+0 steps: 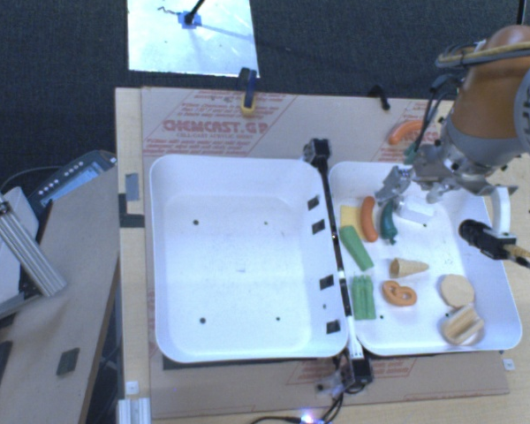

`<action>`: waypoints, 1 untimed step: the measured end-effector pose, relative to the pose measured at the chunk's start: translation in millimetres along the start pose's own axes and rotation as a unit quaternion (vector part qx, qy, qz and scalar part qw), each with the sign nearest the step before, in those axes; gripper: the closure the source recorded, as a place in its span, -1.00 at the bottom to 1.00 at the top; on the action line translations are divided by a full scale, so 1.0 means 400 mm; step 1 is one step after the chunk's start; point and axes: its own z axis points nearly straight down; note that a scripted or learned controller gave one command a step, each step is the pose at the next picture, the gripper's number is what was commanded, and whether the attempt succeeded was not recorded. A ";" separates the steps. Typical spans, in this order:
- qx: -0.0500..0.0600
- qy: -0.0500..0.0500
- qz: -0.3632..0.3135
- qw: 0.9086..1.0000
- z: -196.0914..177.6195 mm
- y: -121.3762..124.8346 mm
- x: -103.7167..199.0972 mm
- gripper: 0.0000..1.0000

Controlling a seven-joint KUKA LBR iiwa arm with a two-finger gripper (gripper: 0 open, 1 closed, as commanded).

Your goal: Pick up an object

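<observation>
Two shallow white bins side by side on tabletop, left bin point(238, 254) bare inside, right bin point(495, 325) holding the toy food. Grey arm with orange band point(503, 51) reaching in from right edge, gripper point(396, 186) low over far-left part of right bin, near its far edge. Jaws: state not readable, fingers too small and blurred against white floor; nothing seen between them. Just below the gripper, dark green curved piece point(388, 222), touching or nearly touching fingertip area, contact not certain. Beside it toward the divider, orange carrot-like piece point(368, 218), upright along bin's length. Yellow piece point(348, 216) next, close to left wall of right bin, with green cucumber-like stick point(356, 247) running from it toward the near edge. Flat green strip bundle point(363, 296) nearer the near-left corner. Small white block point(416, 209) just right of the gripper. Middle of bin: tan cone point(409, 268), orange pretzel-shaped ring point(399, 293) below it. Toward near-right corner: round tan cookie-like disc point(457, 290), then pale bread-like piece point(462, 325) close to near edge. Black cylindrical fitting point(481, 236) over right wall of right bin. Orange curved object point(405, 132) lying outside the bins on far board, near far-right corner of tabletop.
</observation>
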 end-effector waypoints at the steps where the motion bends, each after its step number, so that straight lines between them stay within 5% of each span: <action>1: 0.005 0.000 0.003 1.000 0.248 -0.104 -0.077 -1.00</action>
